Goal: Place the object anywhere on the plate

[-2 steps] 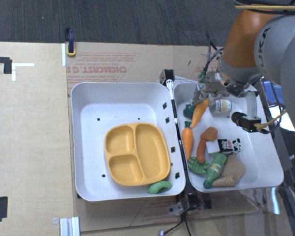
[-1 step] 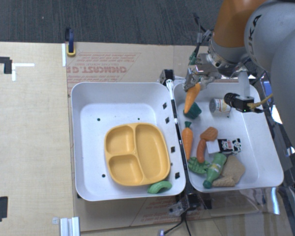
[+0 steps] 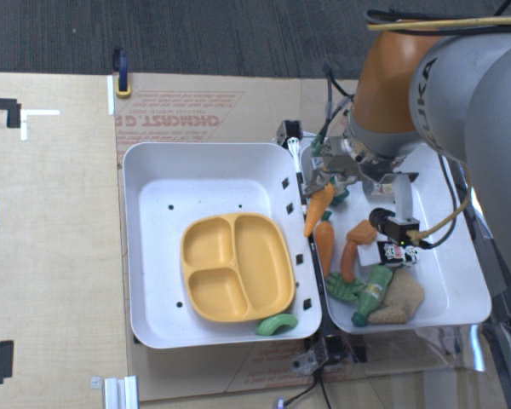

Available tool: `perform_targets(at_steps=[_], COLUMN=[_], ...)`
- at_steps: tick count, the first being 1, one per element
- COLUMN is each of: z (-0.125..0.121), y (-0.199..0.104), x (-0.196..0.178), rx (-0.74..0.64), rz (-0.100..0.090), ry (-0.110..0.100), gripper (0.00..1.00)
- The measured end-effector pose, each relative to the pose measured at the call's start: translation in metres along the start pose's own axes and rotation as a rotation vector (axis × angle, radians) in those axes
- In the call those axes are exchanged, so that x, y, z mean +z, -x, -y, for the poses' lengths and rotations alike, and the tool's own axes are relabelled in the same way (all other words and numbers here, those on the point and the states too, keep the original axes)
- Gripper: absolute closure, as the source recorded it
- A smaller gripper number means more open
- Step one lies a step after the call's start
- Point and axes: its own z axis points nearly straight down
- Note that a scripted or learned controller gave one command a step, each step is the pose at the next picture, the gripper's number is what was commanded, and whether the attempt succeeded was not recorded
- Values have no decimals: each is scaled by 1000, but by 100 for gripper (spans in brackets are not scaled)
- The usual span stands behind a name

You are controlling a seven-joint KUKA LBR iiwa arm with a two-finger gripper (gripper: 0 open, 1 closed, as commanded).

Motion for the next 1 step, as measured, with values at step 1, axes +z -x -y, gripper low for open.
perform_targets(at_steps=[1], z=[0], y=[0], x=[0], rx=[1], rz=[0], ry=[0], gripper=[0])
